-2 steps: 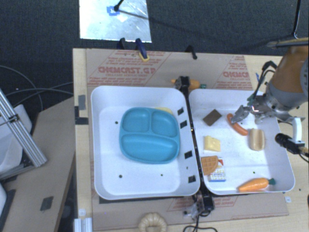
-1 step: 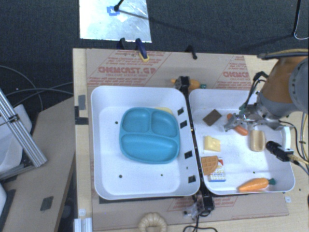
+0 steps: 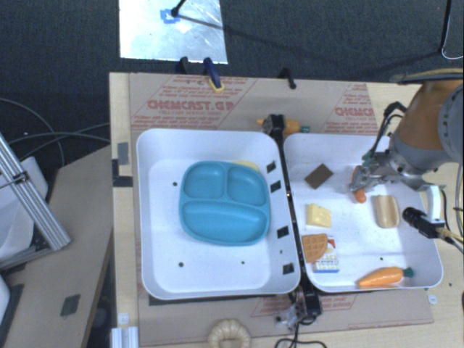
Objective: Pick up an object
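Observation:
My gripper (image 3: 365,180) reaches in from the right and hangs low over the back part of the right bin (image 3: 428,270). A small orange-red piece (image 3: 360,196) lies right below its tip; I cannot tell whether they touch. A tan bread roll (image 3: 386,211) lies just to the right of that piece. To the left of the gripper rests a brown square (image 3: 318,175). Toward the front lie a yellow cheese block (image 3: 318,215), a round waffle (image 3: 315,246), a small white and blue packet (image 3: 328,263) and an orange carrot (image 3: 380,277).
The left bin (image 3: 156,267) holds a blue divided plate (image 3: 223,201) with a yellow thing (image 3: 249,165) peeking out behind it. Black clips line the wall between the bins (image 3: 285,216). A blue and yellow clamp (image 3: 212,75) stands behind the bins.

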Available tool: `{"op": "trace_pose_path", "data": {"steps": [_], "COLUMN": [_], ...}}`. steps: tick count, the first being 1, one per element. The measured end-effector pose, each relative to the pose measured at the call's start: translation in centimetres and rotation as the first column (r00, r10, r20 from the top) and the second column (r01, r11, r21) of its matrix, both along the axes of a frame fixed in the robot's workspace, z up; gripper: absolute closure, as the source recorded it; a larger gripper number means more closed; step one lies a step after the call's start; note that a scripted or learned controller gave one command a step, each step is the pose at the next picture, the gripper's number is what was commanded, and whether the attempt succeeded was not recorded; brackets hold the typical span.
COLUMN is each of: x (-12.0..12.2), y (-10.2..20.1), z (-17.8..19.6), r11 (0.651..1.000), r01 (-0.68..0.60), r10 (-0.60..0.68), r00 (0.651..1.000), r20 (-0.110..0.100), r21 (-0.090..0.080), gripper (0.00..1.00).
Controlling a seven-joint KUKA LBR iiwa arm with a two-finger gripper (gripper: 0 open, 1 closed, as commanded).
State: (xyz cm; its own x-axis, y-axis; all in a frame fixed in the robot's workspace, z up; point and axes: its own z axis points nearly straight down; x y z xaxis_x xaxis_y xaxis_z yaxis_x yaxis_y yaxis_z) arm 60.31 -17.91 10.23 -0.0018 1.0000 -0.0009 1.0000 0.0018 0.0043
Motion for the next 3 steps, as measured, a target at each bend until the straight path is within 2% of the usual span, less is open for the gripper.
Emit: {"op": "trace_pose_path", "data": {"steps": [2,3], "x": [0.4,1.2], "y": [-0.7,4.9], "z": [11.8,11.1], "r11": [1.0,1.0], "r01": [-0.003,-0.008], "r10": [0.003,0.008], "r00": [1.0,1.0], "r20": [0.004,-0.002], "r21": [-0.001,0.002], "gripper": [1.0,1.0]}}
